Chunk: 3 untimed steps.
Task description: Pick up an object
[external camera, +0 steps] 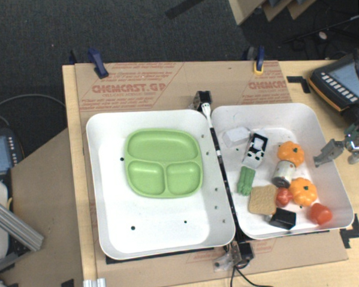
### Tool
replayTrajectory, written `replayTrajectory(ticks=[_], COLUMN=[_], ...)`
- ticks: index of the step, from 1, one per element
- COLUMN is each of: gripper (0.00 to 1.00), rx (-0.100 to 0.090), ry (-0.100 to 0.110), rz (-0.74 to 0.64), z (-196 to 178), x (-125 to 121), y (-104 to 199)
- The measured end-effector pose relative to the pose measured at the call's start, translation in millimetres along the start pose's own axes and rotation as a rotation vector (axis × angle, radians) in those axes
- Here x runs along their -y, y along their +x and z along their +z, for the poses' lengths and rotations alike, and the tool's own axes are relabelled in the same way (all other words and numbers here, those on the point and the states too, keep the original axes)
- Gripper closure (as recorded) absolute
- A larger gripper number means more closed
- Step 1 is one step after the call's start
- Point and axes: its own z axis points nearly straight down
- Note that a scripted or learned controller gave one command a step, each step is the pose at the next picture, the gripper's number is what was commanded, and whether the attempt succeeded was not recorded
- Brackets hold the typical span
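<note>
Green is the divided plate (164, 163) that lies alone in the left bin (104, 192); nothing there is a likely thing to lift. All the small objects are in the right bin (323, 132): going from left to right, a white block (235, 135), a black-and-white patterned box (256, 149), a green piece (246, 181), a tan sponge-like square (262, 200), a black block (282, 218), a grey can (282, 175), two small orange pumpkins (290, 153) and (303, 191), and a red tomato-like ball (320, 213). All of them rest on the bin floor, so I judge the task as not yet begun: no object is lifted. The tool (329, 152) is at the right rim of this bin, holding nothing; how wide it is open I cannot tell. The upper pumpkin and the can are the nearest objects, to its left, but apart from it.
</note>
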Motion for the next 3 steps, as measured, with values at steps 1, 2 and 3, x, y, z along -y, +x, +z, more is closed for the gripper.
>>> replayTrajectory(ticks=[1,2,3], gripper=[0.00,0.00,1.00], rx=[-0.005,0.002,0.002], ry=[-0.001,-0.006,-0.003], rz=[-0.005,0.001,0.001], z=[151,158,150], x=[4,11,12], y=[-4,104,105])
